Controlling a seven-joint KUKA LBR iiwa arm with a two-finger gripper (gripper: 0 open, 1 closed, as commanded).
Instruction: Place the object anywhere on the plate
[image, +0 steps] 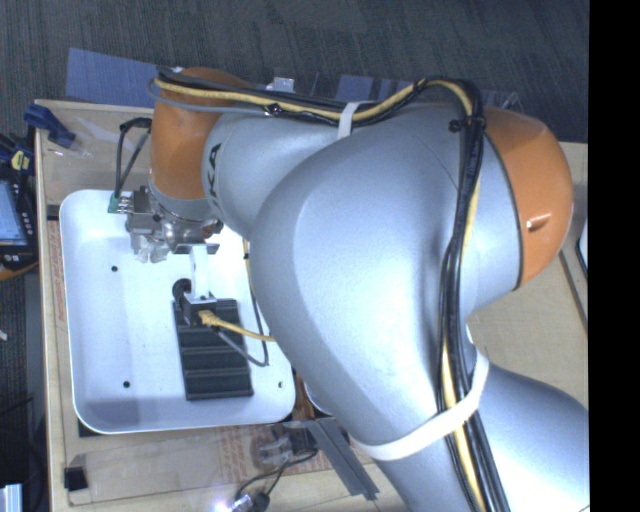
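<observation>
Over one white bin (100, 340), one pincer (170, 246)

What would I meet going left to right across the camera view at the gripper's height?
A dark screened device at the left edge → white bin → gripper → grey arm body → orange joint cover.

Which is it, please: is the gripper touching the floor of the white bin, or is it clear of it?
Cannot tell. The camera view looks down on the gripper over the white bin, showing neither contact nor gap plainly.
</observation>
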